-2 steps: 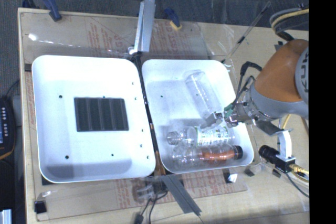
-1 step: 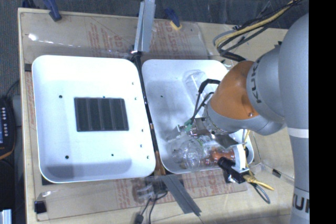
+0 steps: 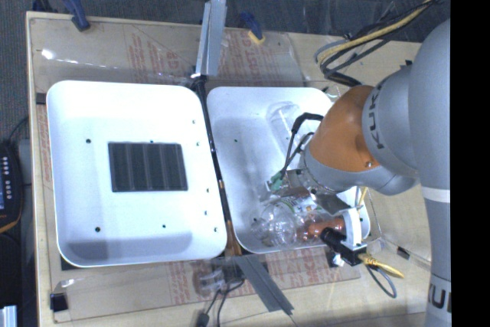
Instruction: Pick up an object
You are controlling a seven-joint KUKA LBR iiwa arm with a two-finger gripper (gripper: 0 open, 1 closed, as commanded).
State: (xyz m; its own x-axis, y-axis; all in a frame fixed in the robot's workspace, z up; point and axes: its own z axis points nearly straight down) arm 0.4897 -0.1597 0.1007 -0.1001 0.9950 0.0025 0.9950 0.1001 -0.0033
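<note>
My gripper point(image 3: 293, 192) reaches down into the right bin point(image 3: 237, 134), near its front right part, under the orange-banded wrist. It sits over a heap of clear crinkled plastic things point(image 3: 277, 224). A small copper-brown object point(image 3: 311, 228) lies just right of that heap. A clear plastic cup point(image 3: 281, 117) lies farther back in the same bin, beside the wrist. A dark grey ribbed rectangle point(image 3: 148, 166) lies flat in the middle of the left bin point(image 3: 76, 111). The arm hides the right side of the right bin.
A metal divider bar point(image 3: 210, 34) stands behind the gap between the bins. Blue clamps point(image 3: 76, 10) hold the board's far edge. Yellow and black cables point(image 3: 367, 38) loop at the back right. A grey bracket point(image 3: 260, 283) lies in front of the bins.
</note>
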